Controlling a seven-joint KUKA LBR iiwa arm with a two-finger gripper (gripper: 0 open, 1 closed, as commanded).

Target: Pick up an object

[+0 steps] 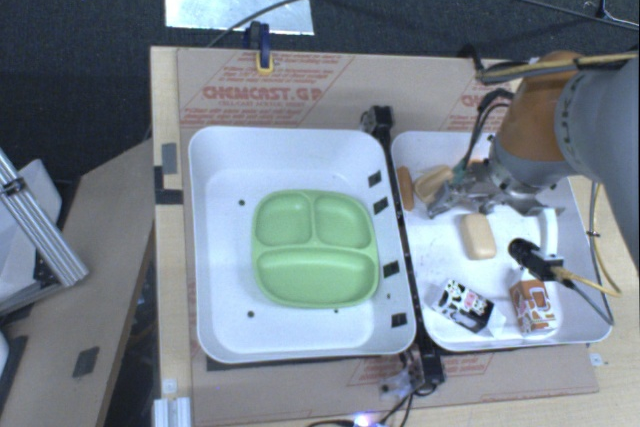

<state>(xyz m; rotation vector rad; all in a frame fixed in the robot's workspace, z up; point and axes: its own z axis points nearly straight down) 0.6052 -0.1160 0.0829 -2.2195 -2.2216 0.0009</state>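
The right bin [580, 215] holds several loose items. A beige block [478, 237] lies near its middle. A pale tan piece [433, 182] and a thin brown stick [405, 187] sit by the bin's left wall. A black-and-white patterned box [465, 305] and an orange-brown packet [533, 306] lie near the front edge. My gripper [462, 198] hangs low over the back left part of this bin, just right of the tan piece and just behind the beige block. Nothing is visibly held in it.
The left bin [215, 215] carries a green divided plate [315, 248] in its middle. A black divider with clips [392, 215] runs between the two bins. The grey arm with its orange band [535, 120] crosses the right bin's back right corner.
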